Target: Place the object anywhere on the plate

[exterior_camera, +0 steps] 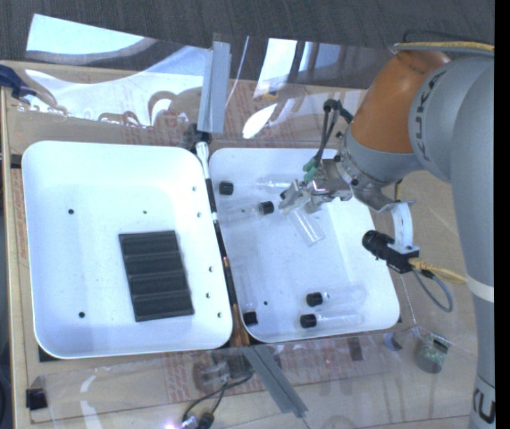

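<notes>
Gripper over the right bin, vials lying loose

Camera view: clear vials with black caps lie scattered in the right bin. They are small, see-through tubes, hard to pick out against the white floor, so the dark caps are the plainest sign of them. One cap sits near the bin's upper left corner and another vial lies just right of it. Two more capped vials lie close together near the front wall, and a lone cap shows at the front left corner. The gripper hangs over the upper middle of this bin; glare and clutter blur its tip, so whether it is apart, together or clamped on anything cannot be told. An uncapped-looking clear tube lies just below it. The plate, a dark ribbed rectangle, lies in the left bin, well apart from the vials.
</notes>
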